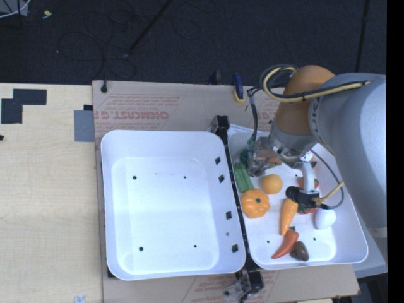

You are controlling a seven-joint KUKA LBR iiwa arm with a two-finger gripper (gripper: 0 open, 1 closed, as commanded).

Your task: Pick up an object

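Right of centre: pincer (260, 160) lowered into right bin (353, 248), beside green item (243, 177).

Pincer opening and contents cannot be told, being masked by the wrist. Orange ball (272, 184) and pumpkin (254, 203) lie just below; a centred descent is advised.

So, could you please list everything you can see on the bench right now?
left bin: one, white, left half of bench
right bin: one, white, beside it
pumpkin: one, orange, right bin near divider
orange ball: one, orange, above pumpkin
carrot: one, orange, right bin centre
chilli: one, red-orange, below carrot
egg: one, white, right side
green piece: one, green, along divider
arm: one, grey and orange, over right bin
hand: one, low in right bin's top corner
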